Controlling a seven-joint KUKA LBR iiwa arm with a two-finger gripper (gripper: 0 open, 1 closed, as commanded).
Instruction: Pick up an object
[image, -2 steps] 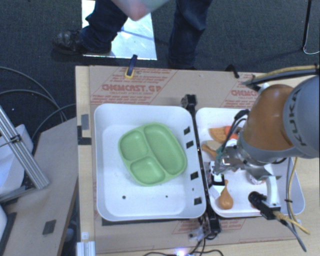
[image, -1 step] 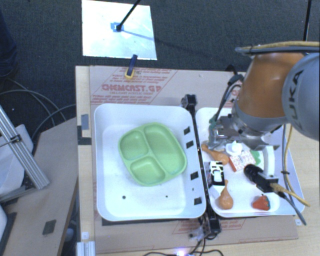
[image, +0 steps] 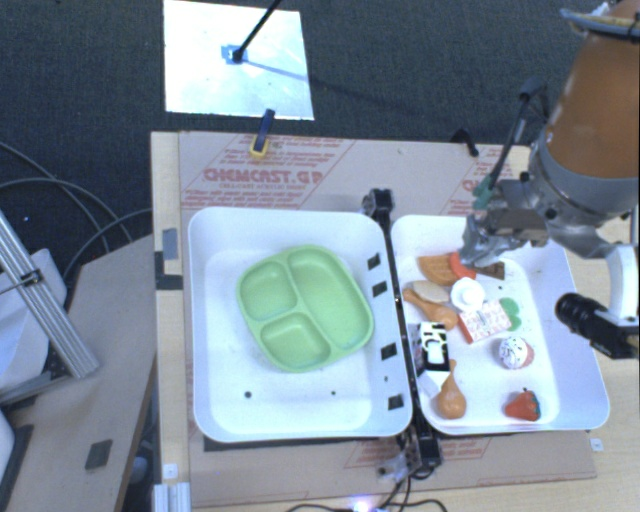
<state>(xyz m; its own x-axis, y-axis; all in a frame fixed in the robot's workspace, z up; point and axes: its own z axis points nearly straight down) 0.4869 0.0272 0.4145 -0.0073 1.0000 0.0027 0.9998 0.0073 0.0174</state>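
- Nearest you, the red strawberry toy (image: 522, 404) and orange pear-shaped piece (image: 450, 398) lie in the right bin (image: 580, 330).
- Your gripper (image: 487, 243) hangs low at that bin's far edge, over an orange-red piece (image: 461, 266); you cannot tell its state.
- Judged step: descent, nothing grasped. Next, centre on 1 piece.
- Smooth green 3-compartment tray (image: 305, 306) fills the left bin (image: 215, 390).

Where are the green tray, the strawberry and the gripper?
green tray (image: 268, 292): camera view, bare floor of its upper left compartment.
strawberry (image: 522, 405): camera view, middle of the red fruit.
gripper (image: 478, 254): camera view, between the fingertips.
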